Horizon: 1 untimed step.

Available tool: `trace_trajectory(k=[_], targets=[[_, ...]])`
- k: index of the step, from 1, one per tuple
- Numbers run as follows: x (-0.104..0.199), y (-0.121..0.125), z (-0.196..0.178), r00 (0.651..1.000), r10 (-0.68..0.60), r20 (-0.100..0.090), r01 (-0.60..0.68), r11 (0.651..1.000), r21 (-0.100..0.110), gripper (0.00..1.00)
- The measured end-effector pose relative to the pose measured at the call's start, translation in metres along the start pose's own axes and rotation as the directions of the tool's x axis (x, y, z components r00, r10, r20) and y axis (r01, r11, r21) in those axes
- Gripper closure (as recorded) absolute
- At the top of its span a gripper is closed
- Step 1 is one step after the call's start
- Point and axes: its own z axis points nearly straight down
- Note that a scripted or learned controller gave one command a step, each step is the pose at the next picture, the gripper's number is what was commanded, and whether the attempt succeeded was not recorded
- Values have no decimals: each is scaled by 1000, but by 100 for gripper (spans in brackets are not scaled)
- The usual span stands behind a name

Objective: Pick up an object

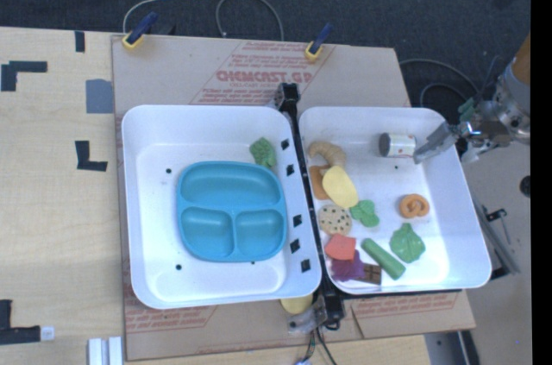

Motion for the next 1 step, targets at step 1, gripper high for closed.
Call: trace_trajectory(k=[1], targets=[[12,107,125,1000,-5,2,5,1000,-5,0]])
